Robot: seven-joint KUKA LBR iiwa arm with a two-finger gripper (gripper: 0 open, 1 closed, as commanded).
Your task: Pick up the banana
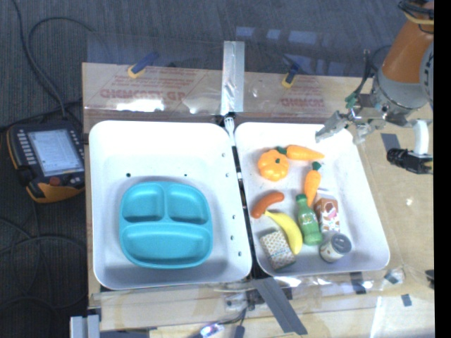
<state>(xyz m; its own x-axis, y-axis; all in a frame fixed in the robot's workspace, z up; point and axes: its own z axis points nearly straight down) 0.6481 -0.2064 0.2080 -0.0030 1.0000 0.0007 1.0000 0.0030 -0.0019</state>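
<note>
Camera view: banana mid-bin, gripper open over bin's far rim.

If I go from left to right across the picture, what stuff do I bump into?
Handheld screen → blue plate → red sausage → green bottle → little can → claw.
</note>
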